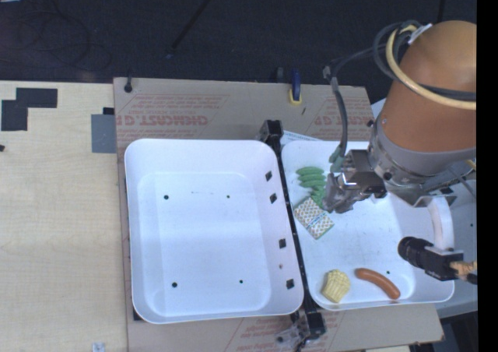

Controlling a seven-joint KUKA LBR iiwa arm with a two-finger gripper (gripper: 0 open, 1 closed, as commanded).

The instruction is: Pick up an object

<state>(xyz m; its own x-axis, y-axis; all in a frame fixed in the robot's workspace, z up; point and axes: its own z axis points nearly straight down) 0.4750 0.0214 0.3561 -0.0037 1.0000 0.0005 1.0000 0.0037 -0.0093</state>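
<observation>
Objects: you had a green pea pod [311,177], a patterned square packet [313,218], a yellow corn piece [336,286] and an orange sausage [378,283] in the right white bin [366,253].
Gripper [336,201]: it hung just beside the packet and pod; you couldn't tell its opening or hold.
Left white bin [148,226]: beside it.

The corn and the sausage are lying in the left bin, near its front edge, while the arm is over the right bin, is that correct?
Not quite: the corn and the sausage lie in the right bin, near its front edge, as the camera view shows. The arm is indeed over that right bin.
</observation>
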